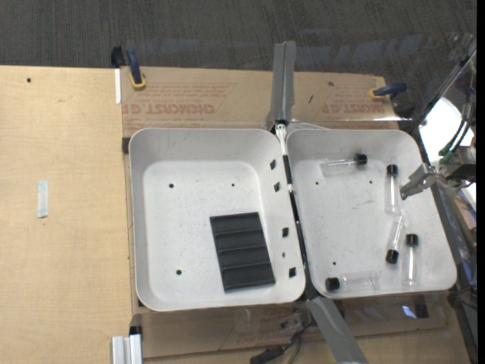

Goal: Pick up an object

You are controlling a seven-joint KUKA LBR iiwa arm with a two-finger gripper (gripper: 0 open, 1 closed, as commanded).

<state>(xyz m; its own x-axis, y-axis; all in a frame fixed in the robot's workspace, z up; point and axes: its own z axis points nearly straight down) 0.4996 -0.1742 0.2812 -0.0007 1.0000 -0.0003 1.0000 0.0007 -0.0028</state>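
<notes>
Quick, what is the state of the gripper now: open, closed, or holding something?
Gripper: cannot be told; it sits at the right bin's right edge.

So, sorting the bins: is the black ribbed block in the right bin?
No, the black ribbed block lies in the left bin.

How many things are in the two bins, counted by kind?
Clear tubes with black caps: 5, all in the right bin
Black ridged block: 1, in the left bin
Total: 6
</notes>
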